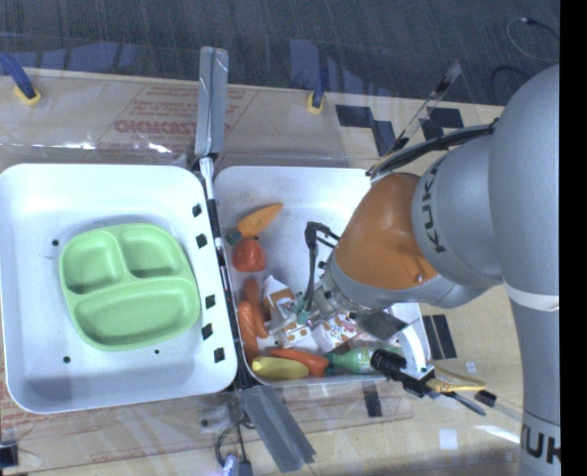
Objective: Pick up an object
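In the right bin (293, 181) lie several toy foods: an orange carrot (258, 218) near the back, a red tomato (249, 256) below it, an orange sausage-like piece (247, 323) along the left wall, and a yellow banana (278, 368), a red pepper (303, 360) and a green piece (353, 361) at the front. My gripper (311, 315) reaches down into the middle of this bin, over a white and orange packet (280, 299). The orange wrist band and arm hide most of it.
The left bin (36, 196) holds a light green divided plate (130, 286). A grey divider bar (211, 107) runs between the bins. The arm covers the right bin's right half.
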Robot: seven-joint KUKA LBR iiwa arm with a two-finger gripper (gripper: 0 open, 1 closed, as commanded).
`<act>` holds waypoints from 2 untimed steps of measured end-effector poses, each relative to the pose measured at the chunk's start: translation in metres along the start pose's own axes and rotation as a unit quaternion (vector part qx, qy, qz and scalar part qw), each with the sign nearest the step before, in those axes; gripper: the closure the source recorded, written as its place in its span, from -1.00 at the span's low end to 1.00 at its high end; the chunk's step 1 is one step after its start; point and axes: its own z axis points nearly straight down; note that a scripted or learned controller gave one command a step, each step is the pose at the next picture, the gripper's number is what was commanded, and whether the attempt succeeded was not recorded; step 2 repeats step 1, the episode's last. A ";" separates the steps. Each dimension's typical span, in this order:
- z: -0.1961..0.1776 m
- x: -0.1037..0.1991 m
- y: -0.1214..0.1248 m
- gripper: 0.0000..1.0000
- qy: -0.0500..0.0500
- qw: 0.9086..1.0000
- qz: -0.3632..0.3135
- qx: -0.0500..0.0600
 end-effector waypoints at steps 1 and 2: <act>-0.098 0.063 0.022 1.00 0.000 1.000 0.019 0.001; -0.098 0.063 0.022 1.00 0.000 1.000 0.019 0.001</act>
